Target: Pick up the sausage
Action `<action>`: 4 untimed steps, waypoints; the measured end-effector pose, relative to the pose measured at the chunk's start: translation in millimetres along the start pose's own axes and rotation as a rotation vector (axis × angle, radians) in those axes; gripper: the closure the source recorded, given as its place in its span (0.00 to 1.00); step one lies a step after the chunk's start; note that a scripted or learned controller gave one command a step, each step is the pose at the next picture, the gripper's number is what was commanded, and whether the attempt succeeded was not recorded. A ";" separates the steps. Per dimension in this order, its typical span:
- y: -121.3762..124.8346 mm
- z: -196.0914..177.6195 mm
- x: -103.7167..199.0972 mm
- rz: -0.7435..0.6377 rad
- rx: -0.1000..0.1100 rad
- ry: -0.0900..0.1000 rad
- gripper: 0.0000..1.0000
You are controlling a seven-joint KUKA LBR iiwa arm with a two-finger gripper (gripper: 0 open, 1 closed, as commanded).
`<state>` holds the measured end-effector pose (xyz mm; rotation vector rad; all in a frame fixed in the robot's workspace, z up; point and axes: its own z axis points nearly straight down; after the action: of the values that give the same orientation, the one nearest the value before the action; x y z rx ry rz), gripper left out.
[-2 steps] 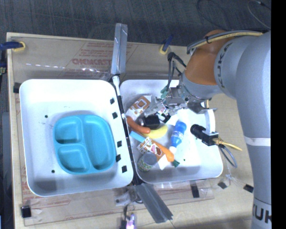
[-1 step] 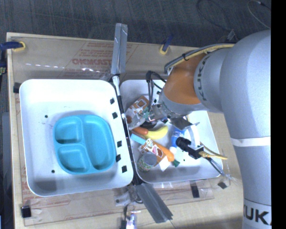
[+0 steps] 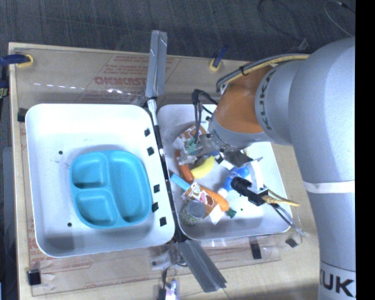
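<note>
The right bin holds a pile of small toys. A short reddish-orange piece that looks like the sausage lies at the pile's left side, near the divider between the bins. My gripper reaches down into the upper part of this pile, just above and to the right of the sausage. A yellow toy sits right below the gripper. The arm's wrist and the clutter hide much of the pile around the gripper.
A blue divided plate lies in the left bin. In the right bin, an orange carrot-like piece, a round grey-green item, a blue item and a printed packet crowd the lower half.
</note>
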<state>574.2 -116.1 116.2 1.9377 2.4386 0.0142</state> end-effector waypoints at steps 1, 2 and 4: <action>21.2 20.8 10.7 -0.377 0.015 0.009 1.00; 47.6 -76.6 68.7 -0.708 0.016 0.021 1.00; -6.7 -118.8 122.2 -1.619 0.006 0.031 1.00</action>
<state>537.0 2.6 233.0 -0.4322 3.1119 -0.0001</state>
